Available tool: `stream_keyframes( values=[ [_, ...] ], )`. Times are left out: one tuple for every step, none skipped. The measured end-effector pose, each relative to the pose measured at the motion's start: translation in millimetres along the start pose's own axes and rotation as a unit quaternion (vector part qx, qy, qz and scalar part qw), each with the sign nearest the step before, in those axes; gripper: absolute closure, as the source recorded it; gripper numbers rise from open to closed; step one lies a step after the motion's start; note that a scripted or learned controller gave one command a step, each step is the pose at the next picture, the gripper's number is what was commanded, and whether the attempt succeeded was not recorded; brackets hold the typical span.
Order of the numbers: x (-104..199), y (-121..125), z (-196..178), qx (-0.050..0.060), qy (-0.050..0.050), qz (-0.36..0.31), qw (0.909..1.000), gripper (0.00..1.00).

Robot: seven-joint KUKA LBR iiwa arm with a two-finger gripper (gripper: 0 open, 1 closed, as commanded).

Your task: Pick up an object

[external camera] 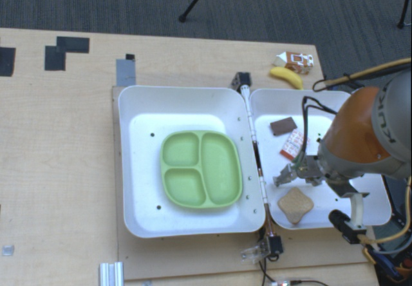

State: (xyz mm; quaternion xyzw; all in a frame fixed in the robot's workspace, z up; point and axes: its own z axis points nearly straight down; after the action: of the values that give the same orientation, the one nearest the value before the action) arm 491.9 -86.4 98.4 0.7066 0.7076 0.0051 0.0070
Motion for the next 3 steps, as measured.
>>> stream_keyframes(
  values=[
    [0.6,1.8,-10.6,-0.002,0.0,-0.001,1.0,1.0],
    [0.6,1.8,-10.5,-0.002,0.0,-0.001,1.0,0.0],
    [1.3,3.6,-21.0,-0.004,0.001,-0.002,1.0,1.0]
  ],
)
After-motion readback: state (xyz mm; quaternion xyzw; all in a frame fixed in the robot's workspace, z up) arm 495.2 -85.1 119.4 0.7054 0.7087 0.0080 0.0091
